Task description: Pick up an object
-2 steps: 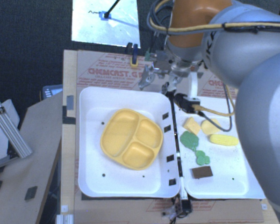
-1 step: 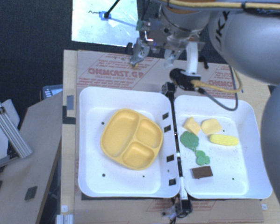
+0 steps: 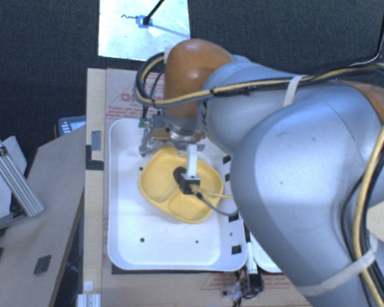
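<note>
As the grey arm [image 3: 294,161] reaches in from the right of the frame, its gripper [image 3: 155,140] stands low over the left-hand white bin [image 3: 120,242], at the upper left edge of the yellow dish [image 3: 161,183]. From where I stand I cannot tell whether the gripper is released or clenched. The wrist and the orange band [image 3: 190,63] above it screen the working end. I see no object held.

Item 1, location. The yellow dish lies at the centre of the frame, in the upper half of the bin. It sits flat on the bin floor and well apart from the left wall, and its right side runs under the arm. It is the 1 loose thing I can see in this bin. The other white bin [image 3: 268,261] shows as a sliver at lower right.

Item 2, handling. The dish appears to be moulded plastic with several shallow hollows. I judge it light, stiff, smooth and probably slippery, and not fragile. Lying flat, its broad face offers no hold from above. The best hold is likely the raised rim, pinched across its thickness, or a ridge between hollows. Lifted by 1 edge, the dish may tilt or slide out.
</note>
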Controlling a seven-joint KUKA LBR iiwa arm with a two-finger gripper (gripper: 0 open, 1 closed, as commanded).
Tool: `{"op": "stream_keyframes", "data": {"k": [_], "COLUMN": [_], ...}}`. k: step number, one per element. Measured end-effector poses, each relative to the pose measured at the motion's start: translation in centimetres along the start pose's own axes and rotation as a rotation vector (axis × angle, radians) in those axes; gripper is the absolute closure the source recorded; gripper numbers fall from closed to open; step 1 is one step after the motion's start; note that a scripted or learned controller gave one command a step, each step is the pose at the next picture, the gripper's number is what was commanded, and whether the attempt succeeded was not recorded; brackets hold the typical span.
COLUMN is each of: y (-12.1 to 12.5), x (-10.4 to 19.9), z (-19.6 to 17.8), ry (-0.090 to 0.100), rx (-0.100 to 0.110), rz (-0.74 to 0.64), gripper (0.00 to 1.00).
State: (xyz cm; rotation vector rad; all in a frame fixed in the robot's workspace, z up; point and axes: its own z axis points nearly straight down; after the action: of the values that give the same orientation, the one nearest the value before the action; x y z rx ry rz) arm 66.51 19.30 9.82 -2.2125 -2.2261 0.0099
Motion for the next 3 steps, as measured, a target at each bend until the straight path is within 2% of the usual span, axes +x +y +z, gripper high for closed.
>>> {"op": "stream_keyframes", "data": {"k": [1, 2, 3], "y": [-6.5, -13.6, -13.5], "x": [0.9, 4.7, 4.8], "z": [1.1, 1.2, 0.3], "ry": [0.008, 0.007, 0.011], "rx": [-0.017, -0.009, -0.005], "rz": [0.005, -0.004, -0.002], "gripper": [0.00, 0.00, 1.00]}}
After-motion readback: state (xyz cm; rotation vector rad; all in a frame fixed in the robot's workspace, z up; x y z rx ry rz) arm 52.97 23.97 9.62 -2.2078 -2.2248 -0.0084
